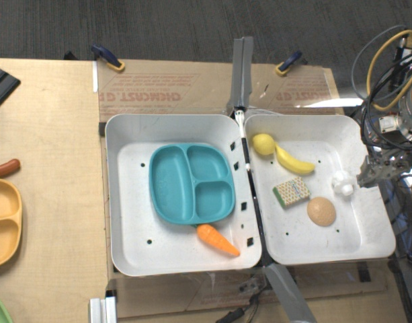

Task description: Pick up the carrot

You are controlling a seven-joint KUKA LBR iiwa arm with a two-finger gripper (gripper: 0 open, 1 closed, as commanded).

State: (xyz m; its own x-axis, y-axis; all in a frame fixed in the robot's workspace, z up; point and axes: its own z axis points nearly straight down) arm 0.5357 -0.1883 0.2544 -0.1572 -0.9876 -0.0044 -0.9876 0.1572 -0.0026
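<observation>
The orange carrot (pixel 217 240) lies in the left bin (pixel 125 200) near its front wall, just below the teal divided plate (pixel 191 182) and angled toward the front right corner. My gripper (pixel 371 174) sits at the right rim of the right bin (pixel 367 241), partly lost among dark cables. It is far to the right of the carrot, with nothing visibly held.
The right bin holds a lemon (pixel 263 144), a banana (pixel 294 161), a small green box (pixel 291 192), a brown egg-like ball (pixel 320 211) and a small white object (pixel 342 184). An orange plate (pixel 3 224) and a sausage (pixel 5 167) lie on the bench at far left.
</observation>
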